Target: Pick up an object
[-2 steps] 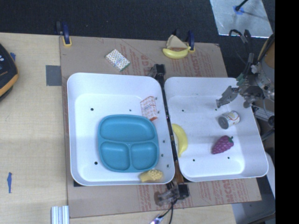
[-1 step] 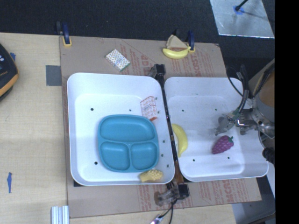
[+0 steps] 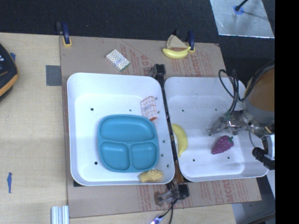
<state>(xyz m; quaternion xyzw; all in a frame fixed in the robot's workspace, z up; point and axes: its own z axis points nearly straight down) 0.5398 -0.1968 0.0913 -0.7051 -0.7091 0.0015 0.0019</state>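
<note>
Camera view shows you the end effector (image 3: 223,126) low in the right bin (image 3: 196,90), fingers spread, holding nothing, just above the purple grapes (image 3: 222,144); a banana (image 3: 180,138) lies at the bins' divider.

Robotics lab bench: clamped cardboard (image 3: 140,55), two white bins (image 3: 74,125), loose cabling (image 3: 231,85).

Wooden bench (image 3: 28,125) (cardboard-covered) under two white bins (image 3: 77,125), banana (image 3: 175,53).

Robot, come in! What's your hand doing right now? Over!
Gripper low in right bin, nothing seen held. Purple grapes just beside it. Yellow banana at bin's left wall, not in the way.
</note>
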